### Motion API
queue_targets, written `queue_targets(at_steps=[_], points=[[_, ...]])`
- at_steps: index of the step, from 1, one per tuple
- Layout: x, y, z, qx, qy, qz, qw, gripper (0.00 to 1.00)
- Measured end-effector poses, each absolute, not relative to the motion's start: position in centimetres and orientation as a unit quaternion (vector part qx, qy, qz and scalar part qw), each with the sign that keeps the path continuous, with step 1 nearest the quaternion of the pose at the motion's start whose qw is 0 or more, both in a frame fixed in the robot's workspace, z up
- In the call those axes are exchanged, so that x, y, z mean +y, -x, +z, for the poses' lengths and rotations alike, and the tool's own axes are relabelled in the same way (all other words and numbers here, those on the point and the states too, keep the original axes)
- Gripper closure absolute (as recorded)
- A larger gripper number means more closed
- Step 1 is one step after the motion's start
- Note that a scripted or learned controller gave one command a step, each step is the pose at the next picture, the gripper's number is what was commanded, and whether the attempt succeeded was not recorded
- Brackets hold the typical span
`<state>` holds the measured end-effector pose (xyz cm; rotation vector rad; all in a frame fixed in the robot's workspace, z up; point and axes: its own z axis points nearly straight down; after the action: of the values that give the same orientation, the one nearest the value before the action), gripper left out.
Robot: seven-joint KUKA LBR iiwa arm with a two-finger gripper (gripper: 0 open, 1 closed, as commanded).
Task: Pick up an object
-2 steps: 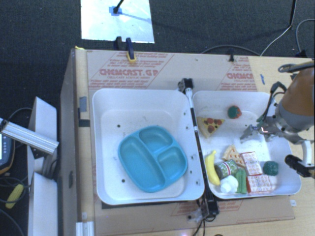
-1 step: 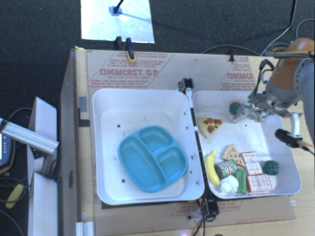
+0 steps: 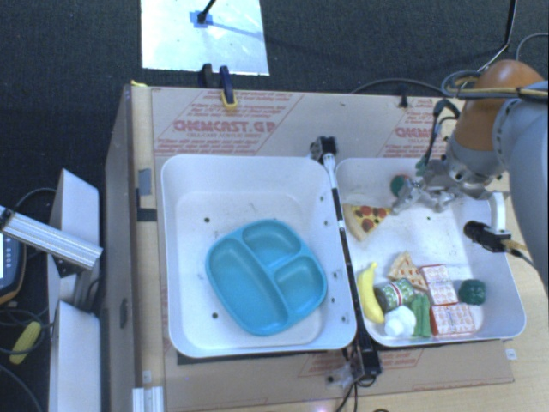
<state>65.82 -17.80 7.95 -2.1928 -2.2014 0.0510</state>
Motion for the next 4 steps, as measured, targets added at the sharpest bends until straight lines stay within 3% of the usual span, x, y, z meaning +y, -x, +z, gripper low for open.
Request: queue_targets(at_steps=[1, 4], points=[[-16.97, -66.00, 7.95, -0.708, 0.706, 0.0131, 0.013, 0.00], [-16.37, -66.03, 7.94, -0.708, 0.706, 0.0127, 0.013, 0.00]])
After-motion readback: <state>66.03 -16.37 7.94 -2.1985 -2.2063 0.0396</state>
